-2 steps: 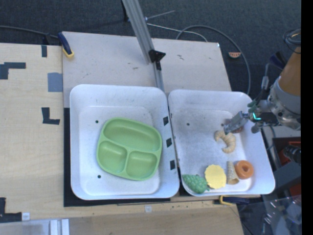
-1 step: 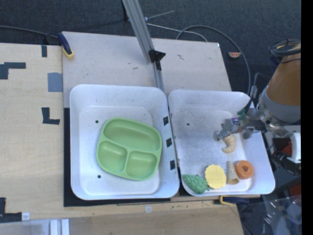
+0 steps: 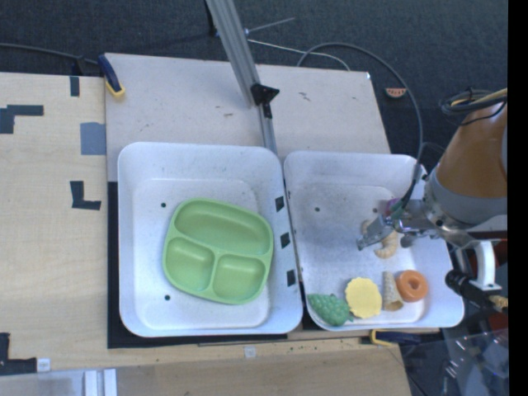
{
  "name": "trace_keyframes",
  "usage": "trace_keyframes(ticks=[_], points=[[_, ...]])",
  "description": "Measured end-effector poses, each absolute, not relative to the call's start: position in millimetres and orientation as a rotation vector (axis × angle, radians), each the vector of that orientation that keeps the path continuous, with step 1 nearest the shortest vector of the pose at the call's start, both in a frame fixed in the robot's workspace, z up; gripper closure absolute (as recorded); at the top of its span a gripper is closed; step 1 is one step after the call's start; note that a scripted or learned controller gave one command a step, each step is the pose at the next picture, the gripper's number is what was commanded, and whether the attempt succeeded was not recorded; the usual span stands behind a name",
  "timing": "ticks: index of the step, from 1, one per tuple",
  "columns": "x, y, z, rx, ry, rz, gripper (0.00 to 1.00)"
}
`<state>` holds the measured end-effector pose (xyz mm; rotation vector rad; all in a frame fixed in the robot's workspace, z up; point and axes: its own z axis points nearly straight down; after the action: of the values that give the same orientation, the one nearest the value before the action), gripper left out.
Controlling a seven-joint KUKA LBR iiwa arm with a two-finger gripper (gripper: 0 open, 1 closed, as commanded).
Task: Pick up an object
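Dark carpeted floor point(image 3: 346, 15) surrounds a pale bench top point(image 3: 190, 97) bearing two shallow white bins side by side.

Item, task thing: small beige object point(image 3: 386, 248), lying on the floor of the right bin point(image 3: 330, 188), right of the bin's middle. It sits directly under and against the gripper tips; whether it is actually between them cannot be told.

Item: gripper point(image 3: 373, 236), dark metal, low over the right bin floor, reaching leftward from the arm. Whether its fingers are spread or closed cannot be told.

Item: arm point(image 3: 470, 172), grey with an orange band, entering from the right over the right bin's edge.

Items along the right bin's near wall, left to right:
- green broccoli-like piece point(image 3: 330, 308), in the near left corner
- yellow round piece point(image 3: 363, 297), just beside the green one
- pale tan stick point(image 3: 389, 292), touching the yellow piece
- orange ring, doughnut-shaped point(image 3: 412, 285), just beside the stick

Item: left bin point(image 3: 140, 172), holding a green divided plate point(image 3: 219, 250) with three compartments, lying flat near the bin's middle.

Item: grey metal pole point(image 3: 235, 48), slanting from the top edge down to the seam between the bins.

Item: blue-and-yellow clamp point(image 3: 111, 75), at the bench's far left corner.

Item: wooden table point(image 3: 49, 221), left of the bench, with grey tape marks.
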<state>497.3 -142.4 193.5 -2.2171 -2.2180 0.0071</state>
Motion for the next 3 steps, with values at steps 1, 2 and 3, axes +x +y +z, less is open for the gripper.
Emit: trace_keyframes(ticks=[1,2,3], points=[[489.5,-146.7,146.2,-2.217,-2.217,0.007,0.00],[490.9,-145.8,158.7,-2.216,-2.221,0.003,1.00],[490.7,-152.0,202.6,-2.222,-2.224,-0.002,1.00]])
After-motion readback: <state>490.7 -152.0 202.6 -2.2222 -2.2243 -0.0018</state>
